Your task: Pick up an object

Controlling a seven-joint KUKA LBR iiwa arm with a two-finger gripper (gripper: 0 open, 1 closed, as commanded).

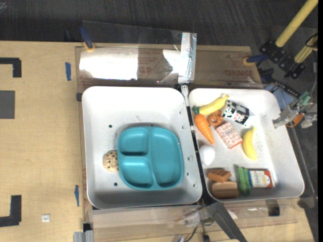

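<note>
Hanging at the right rim of the right bin, the tool sits just past the bin's white wall. I cannot tell if the tool is spread or pressed together, and nothing shows in its grip.

All the toys lie to the left of the tool. The closest one is a yellow banana, a little down and left of the tool, lying flat on the bin floor. A black and white box is left of the tool, about level with it. A second banana lies farther left, and touches the top of an orange carrot. A red and white packet lies between the carrot and the closest banana. A white egg sits just below the carrot.

Lower down from the tool, near the front wall, are a small box with a label, a green toy touching its side, a brown bun and a tan block.

Far left of the tool is the left bin. It holds a blue plate with three parts, and a cookie touching the plate's left edge. Both bins rest on the brown desk.
</note>
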